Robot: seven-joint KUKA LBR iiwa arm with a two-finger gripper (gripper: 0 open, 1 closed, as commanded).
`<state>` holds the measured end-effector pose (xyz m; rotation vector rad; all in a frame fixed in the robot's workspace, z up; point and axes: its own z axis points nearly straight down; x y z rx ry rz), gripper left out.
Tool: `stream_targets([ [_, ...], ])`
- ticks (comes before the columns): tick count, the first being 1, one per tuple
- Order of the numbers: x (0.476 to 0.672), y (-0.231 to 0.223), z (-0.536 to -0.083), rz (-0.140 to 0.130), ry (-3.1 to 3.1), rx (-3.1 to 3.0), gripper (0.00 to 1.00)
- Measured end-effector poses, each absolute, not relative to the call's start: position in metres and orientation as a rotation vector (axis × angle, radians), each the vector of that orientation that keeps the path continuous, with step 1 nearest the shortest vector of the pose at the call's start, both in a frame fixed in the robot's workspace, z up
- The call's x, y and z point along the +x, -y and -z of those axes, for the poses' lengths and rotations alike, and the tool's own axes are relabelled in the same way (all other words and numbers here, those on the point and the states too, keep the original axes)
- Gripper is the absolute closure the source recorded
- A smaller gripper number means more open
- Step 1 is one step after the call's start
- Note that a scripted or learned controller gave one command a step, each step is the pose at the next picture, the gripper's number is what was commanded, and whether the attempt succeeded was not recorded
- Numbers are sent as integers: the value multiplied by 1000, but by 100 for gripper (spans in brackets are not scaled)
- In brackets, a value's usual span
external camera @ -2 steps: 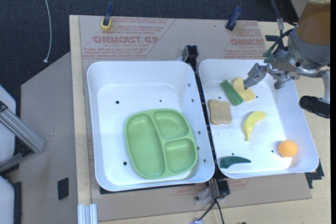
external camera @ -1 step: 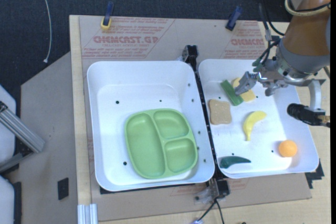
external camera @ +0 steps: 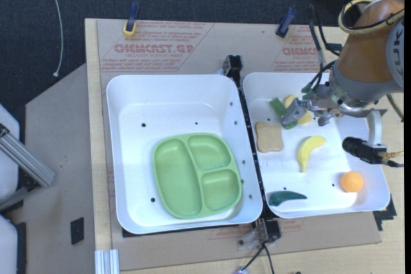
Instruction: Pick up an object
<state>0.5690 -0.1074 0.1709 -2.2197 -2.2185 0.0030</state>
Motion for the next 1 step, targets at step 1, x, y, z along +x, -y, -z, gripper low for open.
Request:
stream_targets([
  [1,579,106,-116,-4,2218,-2219,0],
])
